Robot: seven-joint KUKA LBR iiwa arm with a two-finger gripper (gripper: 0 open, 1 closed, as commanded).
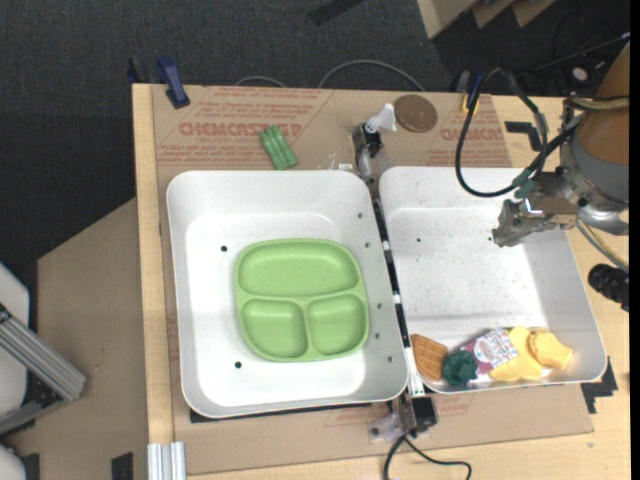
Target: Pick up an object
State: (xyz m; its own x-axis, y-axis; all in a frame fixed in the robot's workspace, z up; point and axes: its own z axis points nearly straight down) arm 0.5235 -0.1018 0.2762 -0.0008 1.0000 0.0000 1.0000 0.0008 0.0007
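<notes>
My gripper (507, 230) hangs over the upper right part of the right bin (450, 258), well above the objects. A cluster of small objects lies along that bin's front edge: a tan waffle-like piece (428, 355), a dark green lump (460, 368), a pink-and-white packet (494, 348), a yellow piece (515, 366) and an orange-yellow piece (549, 349). Nothing shows between my fingers.
The left bin (200, 228) holds a green divided tray (300, 299). On the bench behind the bins lie a green clip (279, 148), a brown disc (415, 114) and a blue clamp (174, 81). Black cables loop from the back toward the arm.
</notes>
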